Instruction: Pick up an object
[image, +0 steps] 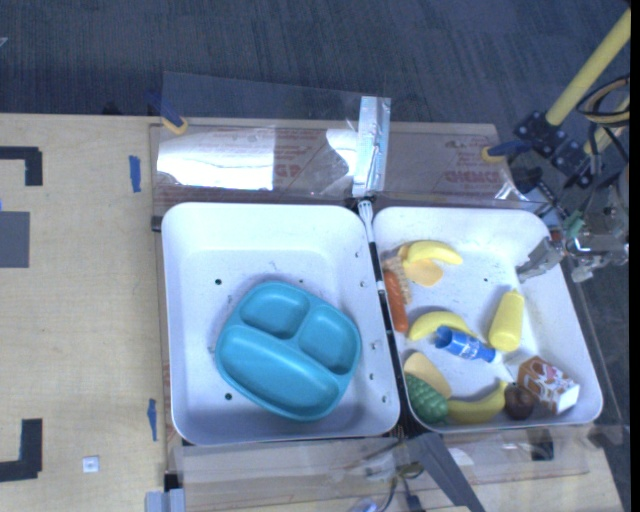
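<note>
Gripper (548, 257), finger state indiscernible, hovers at the right white plastic bin's (590, 365) upper-right edge; yellow cylindrical toy block (507, 319) lies just below. Best approach: descend vertically, straddling its narrow width.

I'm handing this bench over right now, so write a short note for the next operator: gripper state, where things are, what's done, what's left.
Gripper: at the right bin's upper right rim, carrying nothing visible; whether it is open can't be told.
Left bin: a blue divided plate.
Right bin: toy food, including bananas, a yellow block, a carrot, and a small blue bottle.
Done: nothing picked yet.
Left: grasp one object and lift it.
</note>
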